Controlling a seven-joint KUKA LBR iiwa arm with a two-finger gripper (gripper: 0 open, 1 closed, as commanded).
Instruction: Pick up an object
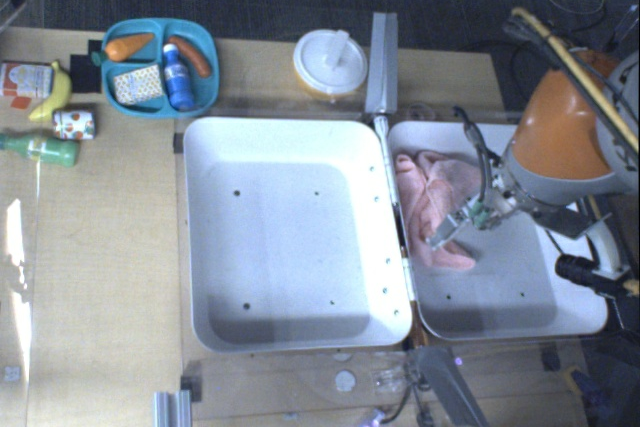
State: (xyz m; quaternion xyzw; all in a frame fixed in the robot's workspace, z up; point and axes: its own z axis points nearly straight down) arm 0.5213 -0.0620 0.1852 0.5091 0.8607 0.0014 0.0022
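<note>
target: pink cloth (pixel 437 207) lay bunched in right bin (pixel 520 315), against the wall shared with left bin (pixel 290 235) | gripper (pixel 452 227) low over cloth's right edge, likely lining up a fold | fingers: looked spread, nothing pinched | not yet lifted

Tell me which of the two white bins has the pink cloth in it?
The right bin, the one under the end effector. A crumpled pink cloth lies against its left wall. The bigger left bin shows just bare white floor.
</note>
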